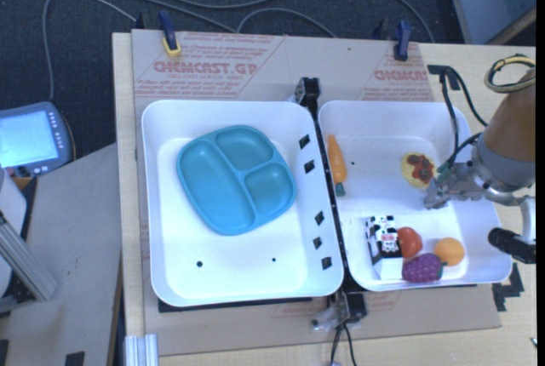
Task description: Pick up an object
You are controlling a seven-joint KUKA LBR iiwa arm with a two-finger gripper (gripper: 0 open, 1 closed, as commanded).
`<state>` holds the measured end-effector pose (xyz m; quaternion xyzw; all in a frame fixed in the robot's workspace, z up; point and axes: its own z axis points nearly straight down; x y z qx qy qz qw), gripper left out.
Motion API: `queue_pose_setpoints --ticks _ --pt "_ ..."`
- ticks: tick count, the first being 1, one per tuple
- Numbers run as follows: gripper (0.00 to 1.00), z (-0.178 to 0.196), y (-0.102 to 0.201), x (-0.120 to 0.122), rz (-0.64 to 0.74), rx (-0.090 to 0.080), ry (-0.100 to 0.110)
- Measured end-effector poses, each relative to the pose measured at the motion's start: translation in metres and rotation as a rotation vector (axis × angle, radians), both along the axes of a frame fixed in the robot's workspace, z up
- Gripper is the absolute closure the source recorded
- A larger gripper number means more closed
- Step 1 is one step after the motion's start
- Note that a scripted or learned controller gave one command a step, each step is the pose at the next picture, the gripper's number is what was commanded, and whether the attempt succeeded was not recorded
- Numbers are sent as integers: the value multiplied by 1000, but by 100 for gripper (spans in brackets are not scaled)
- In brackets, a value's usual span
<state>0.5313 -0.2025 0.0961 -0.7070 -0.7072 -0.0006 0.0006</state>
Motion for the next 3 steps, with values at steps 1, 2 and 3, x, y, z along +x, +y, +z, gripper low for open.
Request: queue_pose_setpoints --ticks 1,2,3 --pt "100 62 0 -5 0 -4 -6" --pt "100 116 0 -3 1 -4 -7" --pt "100 118 41 14 5 0 -2"
